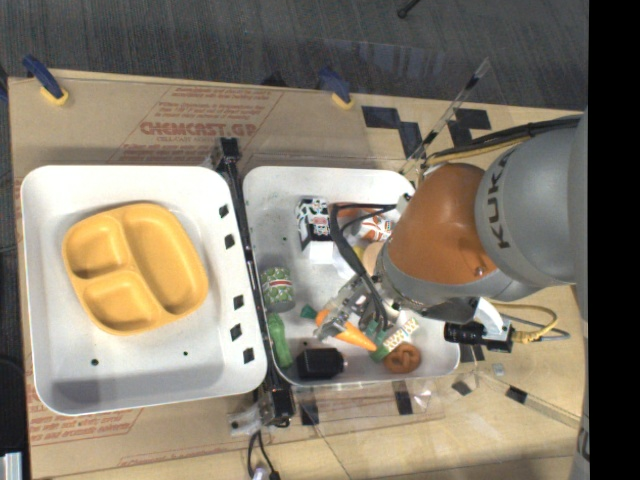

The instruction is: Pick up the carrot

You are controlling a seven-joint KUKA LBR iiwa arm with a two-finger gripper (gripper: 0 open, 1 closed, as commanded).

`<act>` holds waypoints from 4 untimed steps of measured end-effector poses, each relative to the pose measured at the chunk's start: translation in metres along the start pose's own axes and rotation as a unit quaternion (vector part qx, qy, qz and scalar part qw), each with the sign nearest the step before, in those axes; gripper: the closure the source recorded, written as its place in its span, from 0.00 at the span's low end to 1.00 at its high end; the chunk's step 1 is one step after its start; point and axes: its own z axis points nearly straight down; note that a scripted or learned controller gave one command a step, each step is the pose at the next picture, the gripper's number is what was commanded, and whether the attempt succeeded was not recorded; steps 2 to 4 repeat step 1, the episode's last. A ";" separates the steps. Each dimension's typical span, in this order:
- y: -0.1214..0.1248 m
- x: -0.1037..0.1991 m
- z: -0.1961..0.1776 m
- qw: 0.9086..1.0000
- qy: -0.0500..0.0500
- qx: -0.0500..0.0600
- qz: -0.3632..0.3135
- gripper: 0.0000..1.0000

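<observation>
The slim, tapered orange carrot (347,335) lies near the front wall of the right-hand white bin (262,193), among a green can (277,288), a black block (320,363) and a brown ring-shaped doughnut (404,357). The metal tool (352,313) sits just above it; I cannot tell its state. A smooth yellow divided tray (135,265) rests in the left bin (40,268).

A bench (150,118) covered in printed cardboard is shown. Two white bins, left (45,298) and right (265,193), are set side by side upon it.
</observation>
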 end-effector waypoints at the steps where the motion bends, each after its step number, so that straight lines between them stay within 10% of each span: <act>1: 0.040 0.029 -0.065 1.000 -0.003 -0.001 -0.002 1.00; 4: 0.040 0.029 -0.065 1.000 -0.003 -0.001 -0.002 1.00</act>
